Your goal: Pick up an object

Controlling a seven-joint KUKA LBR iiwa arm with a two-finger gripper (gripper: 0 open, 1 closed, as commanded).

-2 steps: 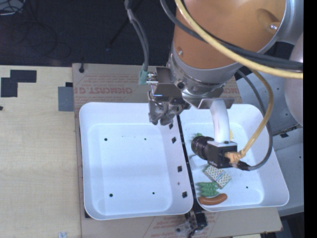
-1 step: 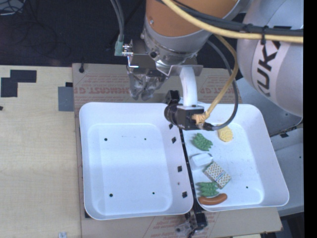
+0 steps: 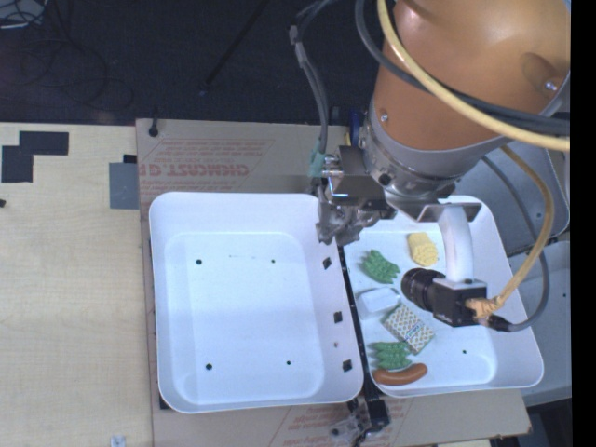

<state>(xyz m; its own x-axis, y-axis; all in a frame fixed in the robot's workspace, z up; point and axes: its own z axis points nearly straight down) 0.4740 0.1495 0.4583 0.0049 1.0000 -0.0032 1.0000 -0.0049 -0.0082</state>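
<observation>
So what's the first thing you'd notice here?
The big orange and grey robot arm at the top right, hanging over the right bin. Next, the toy food in that bin: yellow corn, green veggies and a sausage along the near edge.

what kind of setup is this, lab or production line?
Most likely a lab grasping test bench: two shallow white bins, the left bin bare and the right bin holding toy food such as a corn cob and a sausage, on a taped cardboard sheet, with loose cables.
</observation>
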